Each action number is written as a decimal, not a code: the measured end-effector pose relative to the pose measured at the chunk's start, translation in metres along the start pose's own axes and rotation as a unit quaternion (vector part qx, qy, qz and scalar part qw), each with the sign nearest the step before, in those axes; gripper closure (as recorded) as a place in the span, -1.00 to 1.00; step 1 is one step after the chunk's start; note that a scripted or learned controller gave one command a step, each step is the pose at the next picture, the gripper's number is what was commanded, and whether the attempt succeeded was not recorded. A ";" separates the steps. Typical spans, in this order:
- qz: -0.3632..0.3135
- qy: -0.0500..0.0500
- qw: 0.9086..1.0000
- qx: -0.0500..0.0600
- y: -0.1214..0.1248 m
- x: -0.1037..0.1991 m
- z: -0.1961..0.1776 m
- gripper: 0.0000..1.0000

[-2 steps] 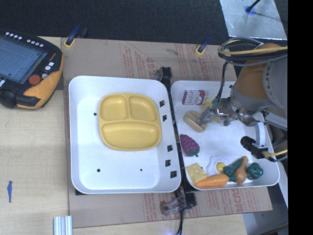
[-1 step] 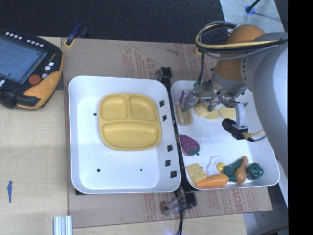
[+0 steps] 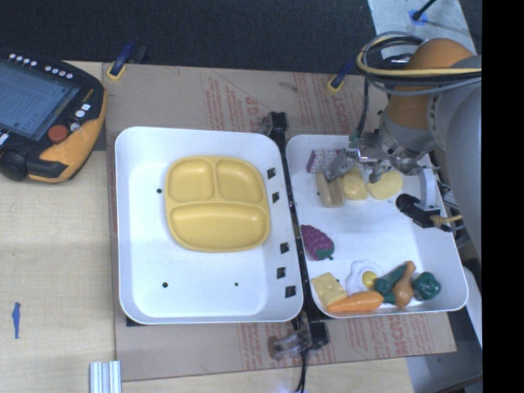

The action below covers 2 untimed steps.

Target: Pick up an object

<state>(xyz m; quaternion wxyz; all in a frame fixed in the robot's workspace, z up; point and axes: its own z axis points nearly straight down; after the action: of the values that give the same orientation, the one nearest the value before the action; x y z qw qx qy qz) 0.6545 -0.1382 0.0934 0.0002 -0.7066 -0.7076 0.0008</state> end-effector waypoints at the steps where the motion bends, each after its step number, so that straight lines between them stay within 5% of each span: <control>1: -0.004 -0.002 1.000 -0.004 0.003 0.001 -0.016 1.00; 2: -0.003 0.002 1.000 -0.001 -0.081 0.057 -0.104 1.00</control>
<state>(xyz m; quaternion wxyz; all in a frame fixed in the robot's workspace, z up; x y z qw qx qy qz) 0.5736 -0.0815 0.1975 0.0006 -0.7044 -0.7098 -0.0010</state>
